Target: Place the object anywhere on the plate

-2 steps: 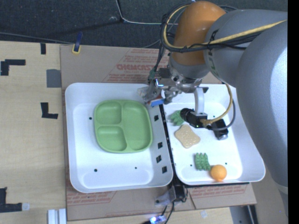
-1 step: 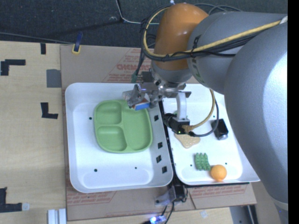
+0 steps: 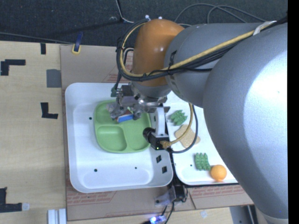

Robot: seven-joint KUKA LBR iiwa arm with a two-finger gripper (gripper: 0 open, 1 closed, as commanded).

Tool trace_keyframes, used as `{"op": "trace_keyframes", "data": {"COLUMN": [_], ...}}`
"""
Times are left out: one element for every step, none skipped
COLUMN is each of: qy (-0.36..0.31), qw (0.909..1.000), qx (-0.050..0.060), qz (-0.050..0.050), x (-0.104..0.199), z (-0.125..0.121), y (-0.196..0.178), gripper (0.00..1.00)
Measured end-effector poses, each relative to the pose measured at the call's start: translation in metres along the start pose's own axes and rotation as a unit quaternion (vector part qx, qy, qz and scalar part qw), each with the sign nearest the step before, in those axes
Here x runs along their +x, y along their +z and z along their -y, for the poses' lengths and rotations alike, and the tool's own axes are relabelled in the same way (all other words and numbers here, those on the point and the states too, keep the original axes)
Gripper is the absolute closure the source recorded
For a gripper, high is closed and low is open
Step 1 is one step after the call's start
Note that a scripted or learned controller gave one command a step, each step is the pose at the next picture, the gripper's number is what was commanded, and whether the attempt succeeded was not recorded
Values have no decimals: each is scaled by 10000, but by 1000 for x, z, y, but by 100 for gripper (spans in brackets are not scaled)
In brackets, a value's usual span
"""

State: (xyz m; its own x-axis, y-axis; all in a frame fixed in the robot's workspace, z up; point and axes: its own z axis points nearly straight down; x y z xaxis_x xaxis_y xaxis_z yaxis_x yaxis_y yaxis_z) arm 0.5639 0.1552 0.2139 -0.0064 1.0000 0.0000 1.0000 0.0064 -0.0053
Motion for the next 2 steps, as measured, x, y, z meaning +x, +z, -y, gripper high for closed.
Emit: {"op": "trace_keyframes", "data": {"qy": [21,23], "qw": [10000,10000], "qx": [-18,-13], "qz": [-2,0], "x": [3,3], "z": [-4,-4], "y": [-13,-12], "gripper": [100,0]}}
